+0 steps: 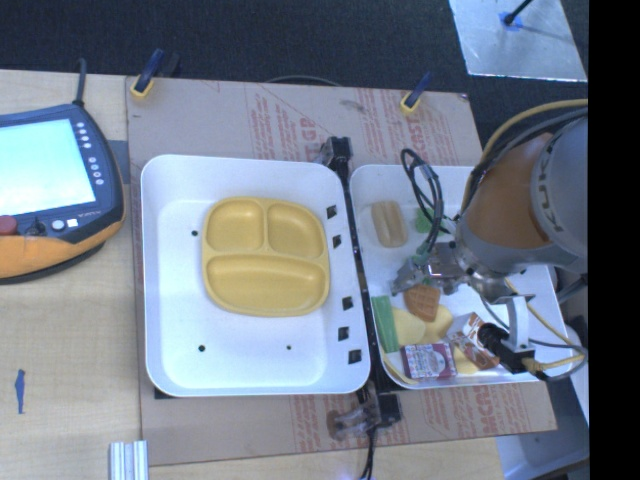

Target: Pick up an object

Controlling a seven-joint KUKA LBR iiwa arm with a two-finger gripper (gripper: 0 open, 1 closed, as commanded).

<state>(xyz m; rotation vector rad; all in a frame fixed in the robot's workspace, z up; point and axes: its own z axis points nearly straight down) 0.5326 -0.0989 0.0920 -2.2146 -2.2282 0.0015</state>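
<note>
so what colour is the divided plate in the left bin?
Yellow, plain, no pattern. The divided plate shows clearly in the camera view, lying in the left bin.

1. The shallow plastic left bin (170,268) is showing plain white.
2. The three-compartment plastic plate (266,256) is showing pale yellow.
3. The oblong bread-like piece (388,223) is looking tan.
4. The small flat packet (427,361) is showing maroon with white.
</note>
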